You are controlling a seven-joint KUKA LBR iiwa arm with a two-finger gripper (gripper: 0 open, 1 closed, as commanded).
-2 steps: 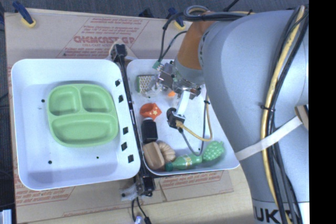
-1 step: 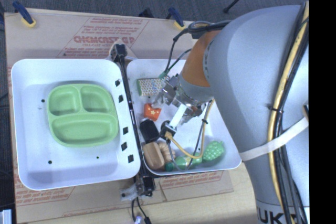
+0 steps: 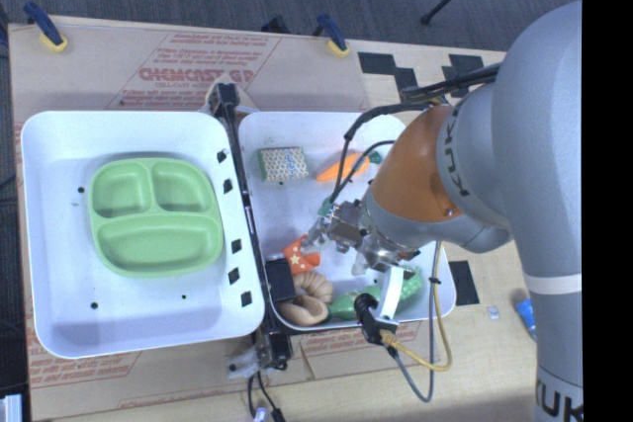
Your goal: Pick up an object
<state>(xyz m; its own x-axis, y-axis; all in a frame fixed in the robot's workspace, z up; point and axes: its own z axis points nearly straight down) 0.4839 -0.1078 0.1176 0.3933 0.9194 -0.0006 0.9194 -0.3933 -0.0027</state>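
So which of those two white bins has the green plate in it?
The left bin, farther from the arm. The green divided plate lies flat in it, while the right bin holds small toys under the gripper.

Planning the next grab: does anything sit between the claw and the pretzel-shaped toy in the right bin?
Nothing visible does. The claw hangs over the right bin, with the tan pretzel-shaped toy lower left; an orange piece lies just above it.
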